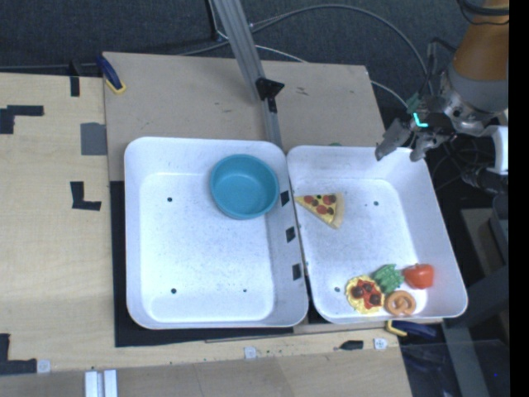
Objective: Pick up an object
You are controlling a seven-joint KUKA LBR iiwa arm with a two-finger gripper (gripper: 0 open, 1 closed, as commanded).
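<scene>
The things I could pick up sit in the two white bins below me. In the right bin (438,222) a pizza slice (322,208) lies alone near the upper left part of the floor, its point toward the bin's middle. Down in the near right corner of that same bin a small cluster is packed together: a small round pizza (364,294), a green leafy piece (387,275) just above it, a red tomato-like piece (419,275) to the right of the green, and a brownish ring-shaped piece (401,303) at the front, all touching or nearly touching one another.

In the left bin (157,246) a blue bowl (243,186) stands upright near the upper right corner, well apart from everything else.

My fingers (403,144) hang over the upper right corner of the right bin, at its rim, well apart from the pizza slice and far from the corner cluster. They are spread a little, two dark tips pointing down and left, with nothing between them. My orange band (482,52) shows above the wrist at the right.

Both bins rest side by side on the desk (50,222), with a slanted grey metal bar (244,44) rising from between them.
</scene>
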